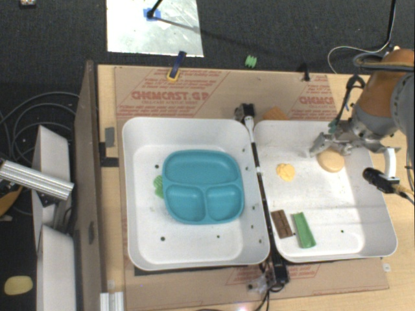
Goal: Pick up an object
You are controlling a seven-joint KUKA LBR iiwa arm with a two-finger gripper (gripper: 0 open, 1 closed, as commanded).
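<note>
One tan rounded lump point(331, 161) lies in the right bin point(373, 238), directly under the claw point(340, 142); we judge it light, smooth and liable to roll, best pinched across its middle. We cannot tell the claw's opening. Nearby lies a yellow piece point(285, 171).

Open floor mid right bin point(363, 238); yellow lump point(285, 171), tan piece point(331, 161), brown bar point(282, 223), green block point(303, 230) around it.
</note>
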